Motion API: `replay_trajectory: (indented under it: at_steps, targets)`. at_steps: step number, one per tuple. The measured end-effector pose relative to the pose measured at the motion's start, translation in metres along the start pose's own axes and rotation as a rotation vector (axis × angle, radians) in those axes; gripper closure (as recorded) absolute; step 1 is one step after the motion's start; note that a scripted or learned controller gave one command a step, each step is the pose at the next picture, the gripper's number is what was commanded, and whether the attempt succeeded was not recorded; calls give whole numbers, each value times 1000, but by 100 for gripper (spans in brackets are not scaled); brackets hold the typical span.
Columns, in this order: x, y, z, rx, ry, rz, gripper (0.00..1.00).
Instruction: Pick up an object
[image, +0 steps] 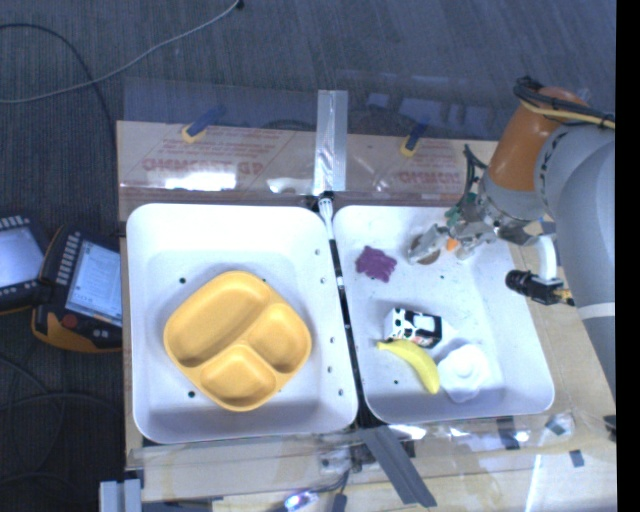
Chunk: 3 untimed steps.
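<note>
From above I see the gripper (428, 246) low in the right bin (520, 330), jaws apart, clamped on nothing. Near it lies a purple piece (376, 263); farther off, a banana (415, 362), cow toy (414, 326) and white cup (465, 371). A yellow tray (237, 338) sits in the left bin (150, 300).

i work in a robot lab: a teach pendant (82, 290) lies on grey carpet (60, 120) beside my desk (230, 150), cables (70, 70) trailing.
</note>
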<state>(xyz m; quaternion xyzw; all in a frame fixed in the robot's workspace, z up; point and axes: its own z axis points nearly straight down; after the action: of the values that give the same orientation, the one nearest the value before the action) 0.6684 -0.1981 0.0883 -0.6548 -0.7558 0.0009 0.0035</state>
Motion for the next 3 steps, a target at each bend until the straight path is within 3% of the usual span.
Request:
replay_trajectory:
  at_steps: [1,2,3]
  targets:
    - [-2,-2,-1,6,-6,-138,0]
    - [-2,0,-12,0,-13,-140,100]
    - [98,-1,-115,-6,-4,-81,100]
